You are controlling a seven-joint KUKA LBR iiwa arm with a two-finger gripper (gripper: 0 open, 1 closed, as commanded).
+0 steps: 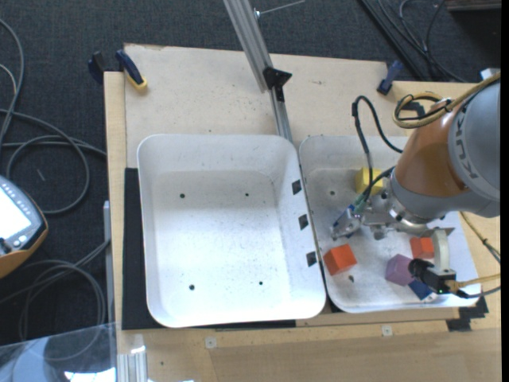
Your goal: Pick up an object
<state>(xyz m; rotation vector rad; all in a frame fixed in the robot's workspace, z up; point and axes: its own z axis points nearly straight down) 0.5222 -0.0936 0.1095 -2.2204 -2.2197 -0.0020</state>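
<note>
Orange block (340, 259) near right bin (318, 165)'s front-left corner — gripper (350, 223) above it; jaws' state we cannot tell.

This is a robotics lab, set up for machine trials rather than ordinary work. A plywood bench (199, 94) stands on dark carpet (48, 54), with loose black cables (40, 146) trailing over the floor on the left and more at the top right. Blue clamps (131, 68) grip the board's corners, and an aluminium pole (246, 30) rises at a slant from its back edge. Two shallow white bins (223, 229) sit side by side on the board, the right one holding small coloured blocks (340, 259). An industrial arm (445, 165), grey and orange with wiring looped along it, reaches in over that right bin
</note>
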